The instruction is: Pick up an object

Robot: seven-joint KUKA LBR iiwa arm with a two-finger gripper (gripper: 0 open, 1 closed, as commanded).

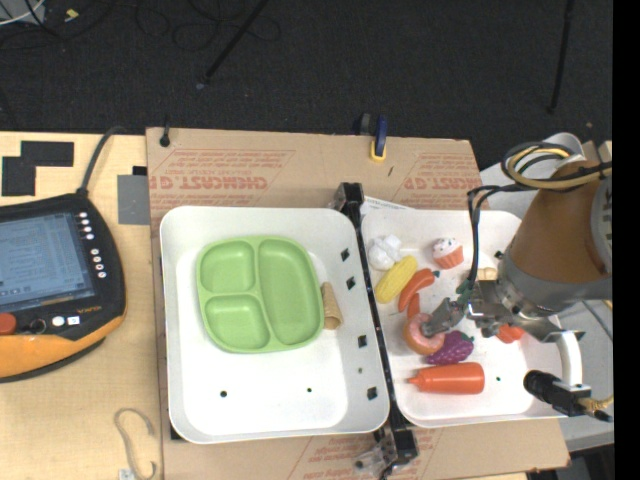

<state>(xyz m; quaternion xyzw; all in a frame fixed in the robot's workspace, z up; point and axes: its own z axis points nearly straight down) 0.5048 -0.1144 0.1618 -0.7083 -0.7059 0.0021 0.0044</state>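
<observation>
Camera view looks down on a cardboard-covered surface (250,168) carrying two shallow white bins side by side. The left bin (200,388) holds a green divided plate (258,294) with a small tan piece (331,306) touching its right rim. The right bin (500,403) holds a cluster of toy food: a white piece (384,251) near the top, a yellow corn cob (396,278) just below it, a red chili (417,289) lying against the corn, a small red-and-white item (448,253) further right, a pink ring-shaped piece (422,339), a purple grape bunch (452,347) touching it, and a red-orange bottle-shaped item (447,377) lying flat at the bottom.

The arm (555,243) reaches in from the right, and its end effector (443,316) sits low over the middle of the cluster, just above the pink piece and the grapes. Whether its fingers are apart or together, I cannot tell; nothing is clearly seen between them, so no object looks picked yet.

The likely trouble is crowding. The pink piece, grapes and chili lie touching or nearly so, and a finger could land on top of one instead of beside it, pushing it away or wedging two together. The rounded toys may also squirt out as the fingers press. A small orange piece (510,334) lies near the wrist and could be nudged.
</observation>
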